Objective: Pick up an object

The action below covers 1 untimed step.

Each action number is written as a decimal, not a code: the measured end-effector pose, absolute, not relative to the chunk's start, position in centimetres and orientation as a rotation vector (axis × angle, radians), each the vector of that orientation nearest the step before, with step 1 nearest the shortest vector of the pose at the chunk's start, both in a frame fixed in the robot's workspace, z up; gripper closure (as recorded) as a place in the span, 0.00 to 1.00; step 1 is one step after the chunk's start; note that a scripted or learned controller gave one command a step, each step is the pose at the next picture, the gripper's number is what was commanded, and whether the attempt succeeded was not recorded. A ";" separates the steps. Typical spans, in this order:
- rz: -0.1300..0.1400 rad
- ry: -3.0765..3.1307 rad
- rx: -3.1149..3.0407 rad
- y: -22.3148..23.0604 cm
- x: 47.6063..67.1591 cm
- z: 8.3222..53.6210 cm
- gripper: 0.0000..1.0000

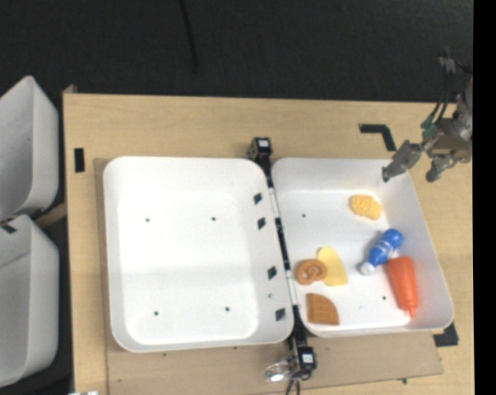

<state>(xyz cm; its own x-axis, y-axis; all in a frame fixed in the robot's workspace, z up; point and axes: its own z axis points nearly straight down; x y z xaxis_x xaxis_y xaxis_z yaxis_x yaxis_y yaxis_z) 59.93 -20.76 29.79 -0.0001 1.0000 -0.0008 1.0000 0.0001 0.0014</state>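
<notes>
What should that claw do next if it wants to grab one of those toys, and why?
Probably drop toward the yellow ridged toy. The gripper hangs open above the right bin's far corner, holding nothing, and that toy lies nearest, apart from the others.

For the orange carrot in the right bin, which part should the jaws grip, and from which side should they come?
Grip the carrot across its thick upper half, coming straight down from above. It lies flat, long axis running toward the bin's near right corner, close to the right wall, so a sideways approach looks blocked. Close the jaws across the narrow width; the blue bottle sits close to its top end, so stay a little below that.
</notes>
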 end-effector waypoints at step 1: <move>-0.008 2.230 2.221 -21.4 64.2 12.8 0.00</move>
<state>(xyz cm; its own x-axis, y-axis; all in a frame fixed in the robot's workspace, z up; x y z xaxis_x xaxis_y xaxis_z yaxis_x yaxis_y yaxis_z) 64.22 -21.37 12.76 -0.0040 1.0000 0.0004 1.0000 0.0040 -0.0078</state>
